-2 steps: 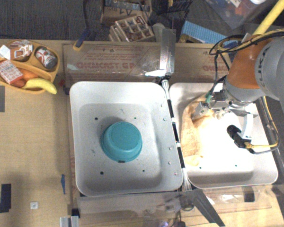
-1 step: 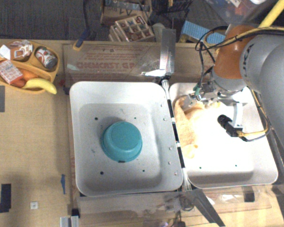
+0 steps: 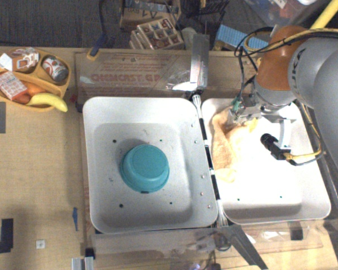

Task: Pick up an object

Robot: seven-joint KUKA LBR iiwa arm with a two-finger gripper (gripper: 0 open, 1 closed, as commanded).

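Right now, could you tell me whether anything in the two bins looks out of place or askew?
The pale yellow cloth in the right bin is rumpled and bunched against its left wall. The teal bowl in the left bin sits upside down.

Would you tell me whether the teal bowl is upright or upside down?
Upside down: the teal bowl in the left bin shows its flat base, no opening.

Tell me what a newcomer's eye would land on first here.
First, the teal bowl, upside down in the middle of the left bin. Then the grey arm with its orange band, reaching from the right into the right bin, its pincer down at a crumpled yellowish cloth.
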